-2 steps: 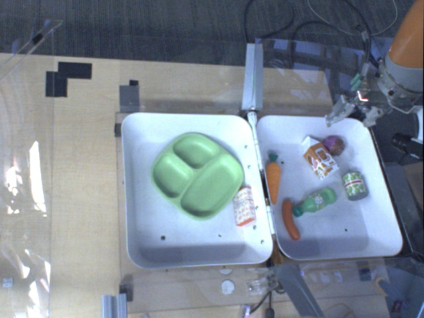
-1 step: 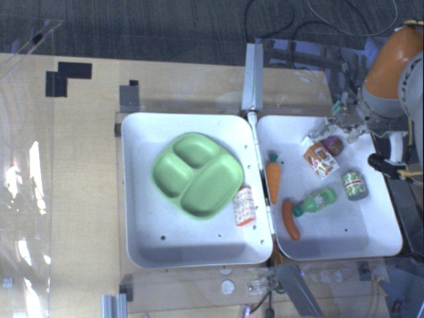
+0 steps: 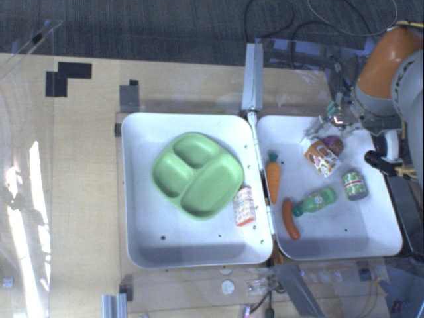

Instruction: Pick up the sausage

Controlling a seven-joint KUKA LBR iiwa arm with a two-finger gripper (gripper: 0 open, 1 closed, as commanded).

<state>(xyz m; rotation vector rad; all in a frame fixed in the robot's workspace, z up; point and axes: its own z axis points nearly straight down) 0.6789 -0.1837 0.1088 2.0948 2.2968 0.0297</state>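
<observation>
The sausage point(image 3: 290, 219) is a short reddish-brown link lying near the front left of the right bin point(image 3: 381, 240). It lies beside the base of a green bottle point(image 3: 315, 202). My gripper point(image 3: 331, 124) hangs at the back of the right bin, just above a colourful snack packet point(image 3: 322, 155). It is well away from the sausage, up and to the right of it. The grey arm with its orange band point(image 3: 391, 55) comes in from the upper right.
An orange carrot point(image 3: 273, 178) lies along the right bin's left wall. A small green can point(image 3: 355, 185) stands to the right of the bottle. The left bin point(image 3: 142, 240) holds a green divided plate point(image 3: 197, 175) and a small red-and-white can point(image 3: 244, 206).
</observation>
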